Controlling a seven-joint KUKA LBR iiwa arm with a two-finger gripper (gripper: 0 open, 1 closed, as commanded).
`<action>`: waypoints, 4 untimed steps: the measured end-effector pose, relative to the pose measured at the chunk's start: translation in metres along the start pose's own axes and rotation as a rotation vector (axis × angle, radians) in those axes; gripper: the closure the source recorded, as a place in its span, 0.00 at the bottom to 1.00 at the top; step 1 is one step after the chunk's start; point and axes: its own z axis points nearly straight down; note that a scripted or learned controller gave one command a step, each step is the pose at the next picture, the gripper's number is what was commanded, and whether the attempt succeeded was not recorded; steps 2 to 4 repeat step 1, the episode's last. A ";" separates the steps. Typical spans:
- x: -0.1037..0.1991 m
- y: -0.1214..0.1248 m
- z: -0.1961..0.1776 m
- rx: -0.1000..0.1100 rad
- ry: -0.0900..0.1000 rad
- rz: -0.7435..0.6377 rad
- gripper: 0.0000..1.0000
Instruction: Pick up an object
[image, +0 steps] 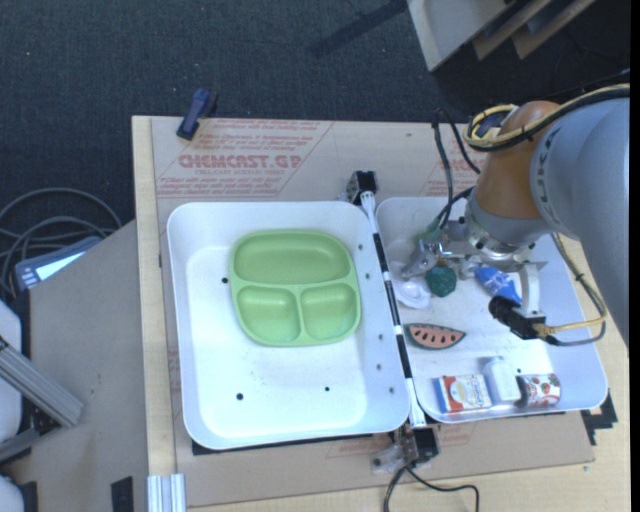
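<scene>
The gripper (432, 262) sits low in the upper left part of the right bin (585, 350), its metal fingers splayed apart with a dark green rounded object (442, 282) just below them; whether they touch it cannot be told. Close to the left of that lies a small white glossy piece (411, 293) against the bin's wall. A blue item (497, 282) shows to the right, partly under the wrist. Above, the orange band (508, 170) and the broad grey arm (590, 170) cover the bin's upper right corner.

Lower in the same bin lie a flat watermelon slice (436, 336), red with dark seeds and a green rind, and near the bottom edge a white and red carton (462, 392), a small white block (496, 378) and a red and white packet (540, 390).

In the left bin (200, 400), a matte, pale green divided plate (295, 286) with three compartments rests in the upper middle. Both bins stand on a brown board (240, 150) with red lettering, a blue clip (196, 113) at its upper left corner.
</scene>
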 end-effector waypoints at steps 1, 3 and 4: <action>0.000 0.000 -0.010 -0.001 -0.001 0.000 1.00; 0.000 0.000 -0.010 -0.001 -0.001 0.000 1.00; 0.000 0.000 -0.010 -0.001 -0.001 0.000 1.00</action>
